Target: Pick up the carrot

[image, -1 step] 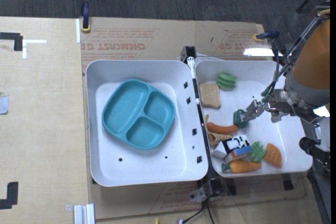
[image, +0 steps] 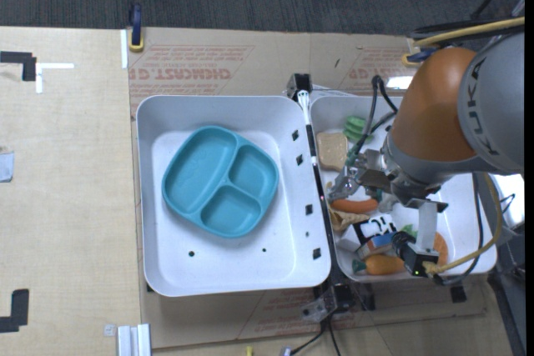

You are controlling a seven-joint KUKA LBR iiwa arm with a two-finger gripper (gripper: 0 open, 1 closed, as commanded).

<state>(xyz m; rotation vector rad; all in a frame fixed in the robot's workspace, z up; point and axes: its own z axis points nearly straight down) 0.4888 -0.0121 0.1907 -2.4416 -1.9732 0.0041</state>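
The carrot (image: 354, 203), a short orange-red piece, lies flat in the right bin (image: 467, 267) near its left wall. My gripper (image: 360, 182) hangs just above the carrot's upper side, low in the bin, under the orange wrist band (image: 434, 108). Nothing can be seen lifted off the bin floor. The arm's bulk hides the middle and right part of this bin.
The left bin (image: 158, 263) holds a blue divided plate (image: 220, 181). In the right bin lie a tan block (image: 332, 150), a green item (image: 356, 127), a rounded orange item (image: 384, 264) and a small blue piece (image: 380, 243), all close around the carrot. Cables hang from the wrist.
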